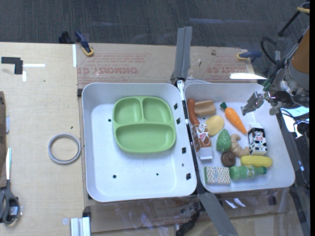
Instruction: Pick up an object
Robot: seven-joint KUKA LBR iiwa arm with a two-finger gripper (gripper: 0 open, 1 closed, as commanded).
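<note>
Green divided plate (144, 123) in the left bin (98, 181) — toy foods, end effector (254, 103) over the right bin (288, 178).

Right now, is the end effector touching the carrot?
Apart. The camera view shows white bin floor between the end effector and the carrot, which lies to its lower left.

the arm reaches in from the right edge, its orange band showing at the upper right above the grey wrist. the gripper (254, 103) points leftward and slightly down, hanging at the far right side of the view. its two fingers stand slightly apart with nothing between them.
</note>
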